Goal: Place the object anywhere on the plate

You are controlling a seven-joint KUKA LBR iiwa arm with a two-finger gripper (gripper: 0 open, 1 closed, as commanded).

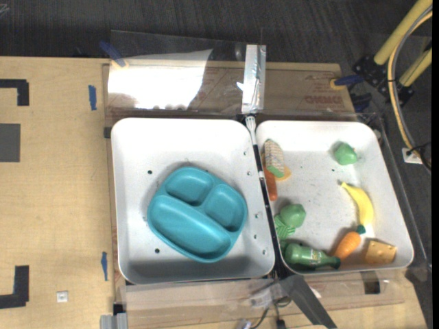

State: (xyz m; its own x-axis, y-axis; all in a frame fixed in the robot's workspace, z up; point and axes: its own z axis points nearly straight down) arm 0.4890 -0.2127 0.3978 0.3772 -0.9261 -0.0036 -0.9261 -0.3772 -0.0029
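Two white bins side by side on the table [48, 184], centre of frame. Left bin [130, 149] holds a teal plate [197, 213] with three compartments, sitting slightly below the bin's centre, tilted relative to the bin walls. Nothing lies on the plate.

Right bin [312, 173] holds the loose items. Corn cob [274, 158] at upper left, against the dividing wall; a thin orange piece [271, 186] just below it, too small to identify. Green lump [345, 153] at upper right. Banana [361, 204] along the right side. Green leafy item [292, 216] at lower left, with a green bottle [306, 256] lying flat below it. Carrot [348, 244] just beside the bottle's end, near the banana's lower tip. Tan wedge [379, 251] in the lower right corner, shape unclear.

Clear plastic sheet [178, 81] behind the bins glares white, hiding what is under it. Yellow hoses [408, 22] cut off at upper right.

Jaws: cannot tell their state.
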